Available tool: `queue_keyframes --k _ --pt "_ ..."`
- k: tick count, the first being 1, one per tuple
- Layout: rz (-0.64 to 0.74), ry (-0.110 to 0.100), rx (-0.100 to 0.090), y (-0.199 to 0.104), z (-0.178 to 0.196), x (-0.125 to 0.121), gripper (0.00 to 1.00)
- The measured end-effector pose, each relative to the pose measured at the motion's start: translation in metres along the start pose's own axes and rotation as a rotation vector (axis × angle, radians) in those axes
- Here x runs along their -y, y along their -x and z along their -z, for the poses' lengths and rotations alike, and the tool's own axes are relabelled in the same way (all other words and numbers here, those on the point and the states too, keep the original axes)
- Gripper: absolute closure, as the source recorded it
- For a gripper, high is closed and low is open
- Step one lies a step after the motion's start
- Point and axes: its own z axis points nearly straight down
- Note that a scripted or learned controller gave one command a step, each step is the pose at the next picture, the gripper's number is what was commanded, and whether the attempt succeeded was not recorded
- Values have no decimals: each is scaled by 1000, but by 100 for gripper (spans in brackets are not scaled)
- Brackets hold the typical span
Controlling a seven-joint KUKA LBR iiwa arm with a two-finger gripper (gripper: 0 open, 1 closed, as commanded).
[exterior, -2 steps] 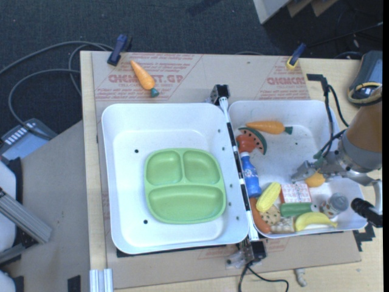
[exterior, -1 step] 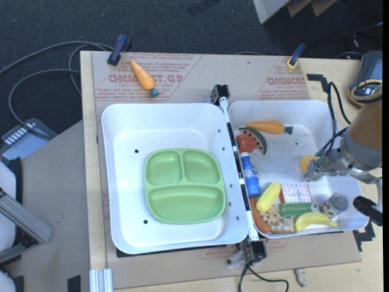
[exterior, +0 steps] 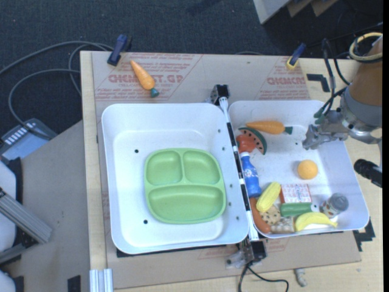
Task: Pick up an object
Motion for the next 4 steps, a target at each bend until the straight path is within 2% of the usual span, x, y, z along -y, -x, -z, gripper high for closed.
queue_keyframes --k 1,2,3,4 --pt "-1 -2 0 0 -1 1 0" --pt "-2 -4 0 22 -90 29 0" --pt "-2 0 1 22 -80 28 100" --pt "0 -2 -1 -103 10 46 100"
